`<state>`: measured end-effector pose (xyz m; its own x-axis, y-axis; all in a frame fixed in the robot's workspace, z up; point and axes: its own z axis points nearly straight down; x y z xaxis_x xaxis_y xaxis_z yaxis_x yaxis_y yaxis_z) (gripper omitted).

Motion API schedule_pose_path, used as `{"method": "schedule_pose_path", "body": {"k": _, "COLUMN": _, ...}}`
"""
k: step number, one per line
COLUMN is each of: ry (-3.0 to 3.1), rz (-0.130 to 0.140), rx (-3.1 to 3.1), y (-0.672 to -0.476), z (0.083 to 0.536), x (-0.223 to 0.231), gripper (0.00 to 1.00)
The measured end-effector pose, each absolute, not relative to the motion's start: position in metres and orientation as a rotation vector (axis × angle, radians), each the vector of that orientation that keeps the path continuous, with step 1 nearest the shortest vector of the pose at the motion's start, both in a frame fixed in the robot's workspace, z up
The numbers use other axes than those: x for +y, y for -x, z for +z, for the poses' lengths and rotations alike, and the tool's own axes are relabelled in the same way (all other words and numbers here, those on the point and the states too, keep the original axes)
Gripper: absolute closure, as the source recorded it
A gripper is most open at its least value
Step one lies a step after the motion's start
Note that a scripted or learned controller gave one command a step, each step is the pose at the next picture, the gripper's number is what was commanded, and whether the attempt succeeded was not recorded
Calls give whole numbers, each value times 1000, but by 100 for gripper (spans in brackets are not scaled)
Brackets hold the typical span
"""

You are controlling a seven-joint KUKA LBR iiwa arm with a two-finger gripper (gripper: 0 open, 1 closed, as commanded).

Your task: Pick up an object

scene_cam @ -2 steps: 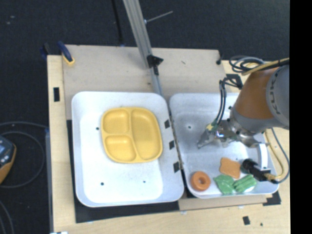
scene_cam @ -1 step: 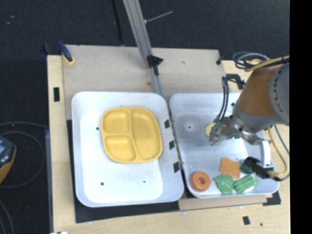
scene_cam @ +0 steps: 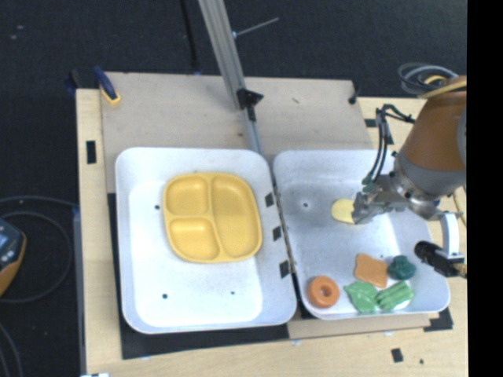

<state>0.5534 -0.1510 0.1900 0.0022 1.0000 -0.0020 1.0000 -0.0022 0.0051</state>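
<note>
Two white bins sit side by side on the bench. Left bin [scene_cam: 141, 289] holds a yellow divided plate [scene_cam: 212, 216] with three compartments, lying flat near the bin's middle, slightly toward the far side. Nothing rests on the plate.

Right bin [scene_cam: 314, 179] holds the loose items. Pale yellow piece [scene_cam: 343, 210] lies near the bin's centre, flat on the floor. Gripper [scene_cam: 364, 210] is low over the bin, its tip just beside that yellow piece on the piece's right, touching or nearly so; cannot tell which. Jaws: cannot tell whether open or closed, they are dark and blurred against the wrist, and no object is seen between them.

Along the near edge of the right bin: orange ring [scene_cam: 322, 290] at the near left corner, green leafy piece [scene_cam: 362, 296] just right of it, light green piece [scene_cam: 394, 294] touching the leafy one. Orange slab [scene_cam: 371, 270] sits just behind those, tilted a little. Dark green lump [scene_cam: 402, 268] is just right of the slab, close to it.

Arm [scene_cam: 436, 144] comes in from the right, orange band above the wrist, cables running down its side. Metal pole [scene_cam: 224, 42] rises from the far side of the bench, between the bins. Blue and yellow clamp [scene_cam: 107, 87] sits at the bench's far left corner.
</note>
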Motion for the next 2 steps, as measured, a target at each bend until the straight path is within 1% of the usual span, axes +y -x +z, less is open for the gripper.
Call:
{"method": "schedule_pose_path", "body": {"k": 1, "ry": -2212, "rz": 7, "rx": 2219, "y": -558, "z": 254, "x": -149, "gripper": 100}}
{"method": "schedule_pose_path", "body": {"k": 2, "ry": -2216, "rz": 2, "rx": 2223, "y": -559, "z": 258, "x": -150, "gripper": 100}}
